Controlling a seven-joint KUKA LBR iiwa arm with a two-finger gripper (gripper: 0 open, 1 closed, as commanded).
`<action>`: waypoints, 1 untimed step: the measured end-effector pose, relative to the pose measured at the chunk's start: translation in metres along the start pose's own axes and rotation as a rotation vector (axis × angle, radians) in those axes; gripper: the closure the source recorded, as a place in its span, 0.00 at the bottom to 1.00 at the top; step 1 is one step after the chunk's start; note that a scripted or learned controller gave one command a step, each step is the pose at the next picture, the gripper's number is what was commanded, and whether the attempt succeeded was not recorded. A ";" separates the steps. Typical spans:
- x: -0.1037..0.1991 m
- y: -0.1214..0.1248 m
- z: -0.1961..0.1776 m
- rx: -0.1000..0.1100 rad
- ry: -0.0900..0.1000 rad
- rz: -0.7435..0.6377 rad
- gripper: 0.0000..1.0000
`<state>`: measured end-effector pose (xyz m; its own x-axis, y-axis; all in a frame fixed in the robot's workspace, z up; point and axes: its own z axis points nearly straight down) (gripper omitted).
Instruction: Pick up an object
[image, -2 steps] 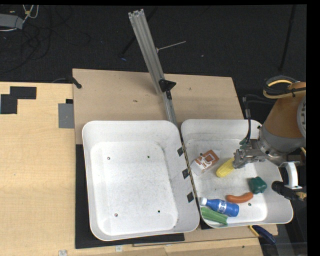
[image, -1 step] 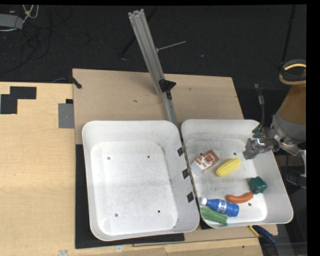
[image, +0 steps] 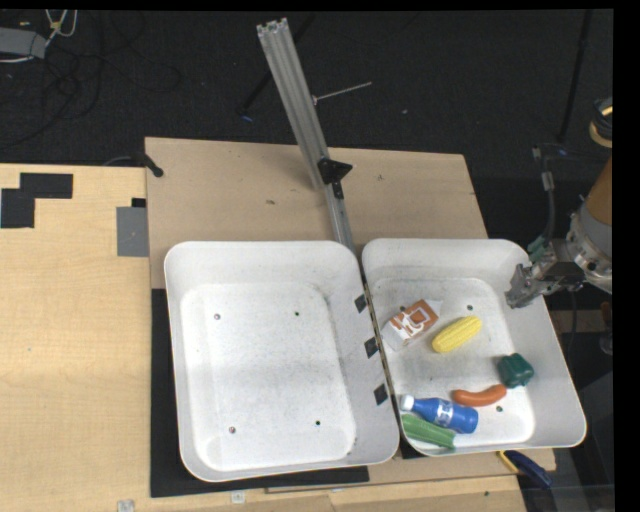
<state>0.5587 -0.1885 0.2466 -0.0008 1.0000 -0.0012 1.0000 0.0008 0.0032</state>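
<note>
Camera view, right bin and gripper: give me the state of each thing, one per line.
Gripper: above the right bin's upper right rim, nothing seen in it.
Orange and white small carton: lying tilted.
Yellow toy corn cob: lying flat.
Dark green small block: resting near the right wall.
Orange toy carrot: lying flat.
Blue bottle: on its side.
Green long toy vegetable: lying by the blue bottle.

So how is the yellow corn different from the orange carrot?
The corn is yellow, short and fat; the carrot is orange, long and thin. The corn lies near the middle of the right bin, beside the small carton; the carrot lies nearer the bin's front, by the blue bottle. Both look like toy vegetables, lying flat.
</note>
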 end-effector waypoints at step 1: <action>-0.001 0.001 -0.043 0.001 0.000 -0.001 1.00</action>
<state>0.5593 -0.1893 0.2899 -0.0014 1.0000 -0.0010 1.0000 0.0014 0.0027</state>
